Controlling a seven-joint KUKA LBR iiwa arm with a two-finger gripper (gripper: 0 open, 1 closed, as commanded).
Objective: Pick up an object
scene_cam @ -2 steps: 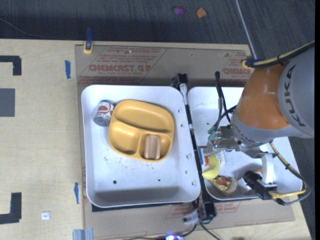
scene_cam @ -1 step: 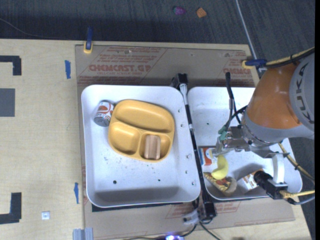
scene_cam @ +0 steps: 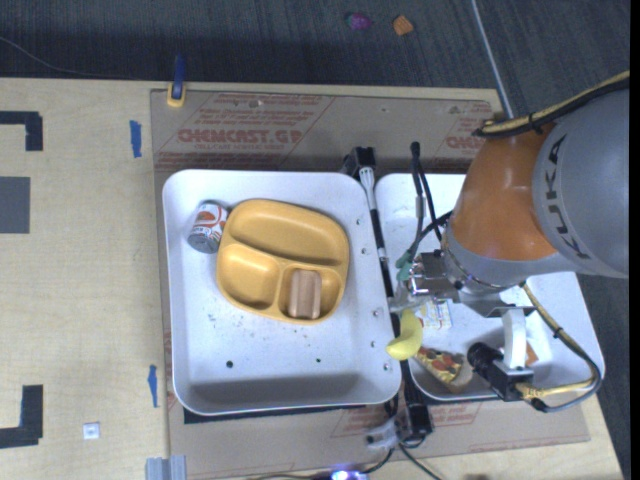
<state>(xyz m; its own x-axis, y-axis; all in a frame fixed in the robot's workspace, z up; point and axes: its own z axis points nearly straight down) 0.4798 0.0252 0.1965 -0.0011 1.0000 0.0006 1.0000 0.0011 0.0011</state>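
You see the pincer (scene_cam: 432,303) low in the right bin (scene_cam: 570,298), over small clutter near a yellow banana (scene_cam: 404,346) — likely reaching. Whether it grips anything, you cannot tell. Yellow tray (scene_cam: 262,230) fills the left bin (scene_cam: 190,328).
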